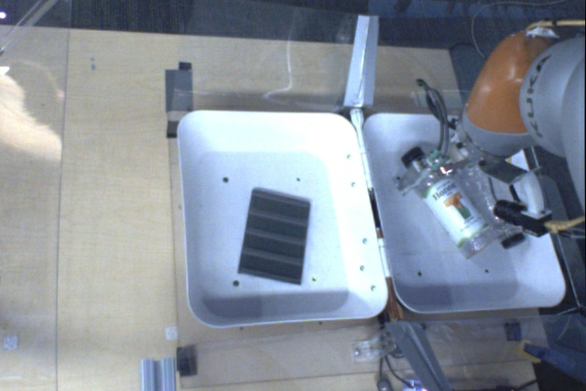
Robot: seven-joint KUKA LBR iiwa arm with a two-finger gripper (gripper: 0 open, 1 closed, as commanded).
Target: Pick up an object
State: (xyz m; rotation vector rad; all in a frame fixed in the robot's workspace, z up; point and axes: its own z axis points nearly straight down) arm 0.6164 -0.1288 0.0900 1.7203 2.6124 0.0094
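A clear plastic bottle (455, 208) with a white and green label lies on its side in the right bin (412, 284), slanting from upper left to lower right. My gripper (458, 183) hangs directly over the bottle's upper half and hides part of it, below the grey arm with its orange band (499, 92). I cannot tell whether the bottle is gripped or merely lying beneath the gripper. In the left bin (211, 160) a dark ribbed rectangular block (275, 235) lies flat, slightly tilted, near the middle.
The two bins meet along a shared rim (371, 206) with a metal bracket (362, 59) behind it. Cables (435, 105) run by the arm at the right bin's far edge. Wooden benchtop (101, 197) spreads to the left.
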